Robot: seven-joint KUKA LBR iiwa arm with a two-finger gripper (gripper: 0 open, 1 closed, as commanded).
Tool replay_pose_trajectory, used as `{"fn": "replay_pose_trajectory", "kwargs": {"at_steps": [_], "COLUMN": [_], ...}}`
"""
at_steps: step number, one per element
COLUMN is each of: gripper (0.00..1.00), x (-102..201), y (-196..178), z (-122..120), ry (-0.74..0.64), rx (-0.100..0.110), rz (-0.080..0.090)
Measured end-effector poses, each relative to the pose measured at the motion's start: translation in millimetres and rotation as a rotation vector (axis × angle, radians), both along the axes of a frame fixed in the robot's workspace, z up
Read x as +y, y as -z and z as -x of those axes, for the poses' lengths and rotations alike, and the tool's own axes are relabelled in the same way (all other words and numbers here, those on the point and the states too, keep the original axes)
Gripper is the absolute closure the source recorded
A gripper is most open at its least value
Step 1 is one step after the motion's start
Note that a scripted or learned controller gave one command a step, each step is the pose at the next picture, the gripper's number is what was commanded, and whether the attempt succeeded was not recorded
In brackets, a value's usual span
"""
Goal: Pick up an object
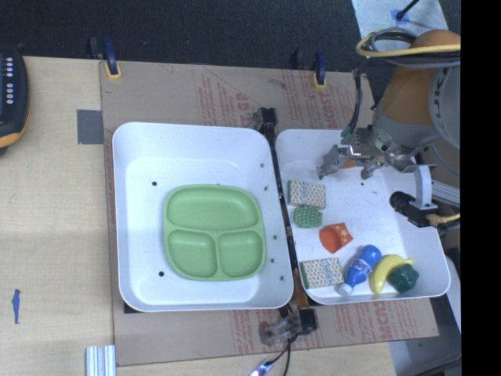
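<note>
The right white bin [438,265] holds a small orange-red block [335,237].

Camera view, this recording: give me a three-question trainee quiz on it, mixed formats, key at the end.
1. True or false: the green divided plate lies in the left bin.
2. Which toy lies nearest the banana in the right bin? A. blue bottle B. orange piece C. green scrubber
3. Fill in: the gripper is above the ___ bin.

Key: 1 true; 2 A; 3 right.
</note>
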State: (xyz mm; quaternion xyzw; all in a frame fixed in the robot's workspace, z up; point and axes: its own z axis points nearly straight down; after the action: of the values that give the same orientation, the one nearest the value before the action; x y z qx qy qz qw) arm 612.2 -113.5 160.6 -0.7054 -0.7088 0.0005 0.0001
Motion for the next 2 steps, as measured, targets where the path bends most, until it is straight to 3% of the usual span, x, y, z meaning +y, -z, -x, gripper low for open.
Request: {"fn": "replay_pose_trajectory", "kwargs": {"at_steps": [1,2], "gripper": [0.00,1.00], "x": [-20.7,-20.9], "y": [69.4,58.7], "z": [-43.5,-43.3], "ry": [-0.001,-0.006], "rx": [0.003,0.008], "rz": [0.000,0.001]}}
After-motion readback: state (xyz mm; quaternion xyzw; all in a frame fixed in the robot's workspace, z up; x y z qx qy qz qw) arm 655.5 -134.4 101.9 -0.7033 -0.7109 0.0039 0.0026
